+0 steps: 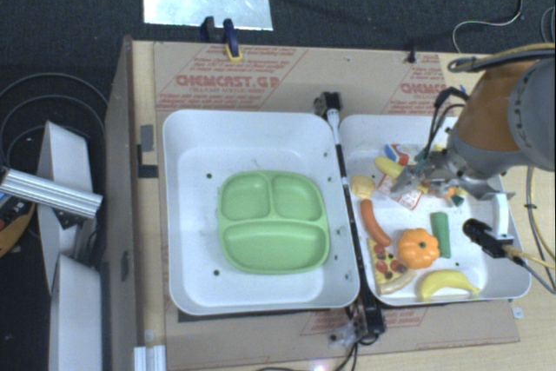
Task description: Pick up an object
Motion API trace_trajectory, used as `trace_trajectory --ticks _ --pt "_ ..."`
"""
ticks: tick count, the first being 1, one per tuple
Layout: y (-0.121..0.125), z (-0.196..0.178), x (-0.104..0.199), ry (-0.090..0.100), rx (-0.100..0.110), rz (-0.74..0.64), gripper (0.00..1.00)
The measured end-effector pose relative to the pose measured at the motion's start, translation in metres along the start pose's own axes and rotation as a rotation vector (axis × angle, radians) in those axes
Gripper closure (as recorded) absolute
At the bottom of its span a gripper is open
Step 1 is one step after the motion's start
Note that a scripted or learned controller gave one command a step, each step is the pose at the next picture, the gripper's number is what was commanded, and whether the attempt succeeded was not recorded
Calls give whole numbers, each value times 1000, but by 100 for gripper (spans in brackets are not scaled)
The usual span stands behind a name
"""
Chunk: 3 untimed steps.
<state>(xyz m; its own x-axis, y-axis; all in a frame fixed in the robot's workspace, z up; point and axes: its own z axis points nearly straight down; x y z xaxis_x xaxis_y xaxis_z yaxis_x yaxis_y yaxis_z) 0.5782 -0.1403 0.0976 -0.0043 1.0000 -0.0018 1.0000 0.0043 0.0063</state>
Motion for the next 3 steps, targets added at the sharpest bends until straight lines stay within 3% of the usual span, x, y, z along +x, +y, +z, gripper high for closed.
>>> trace_trajectory --ticks 1,2,3 --pt "61 15 12 6 32 3 0" --pt "86 -23 44 0 29 7 0" --pt "92 -37 47 0 1 -2 100"
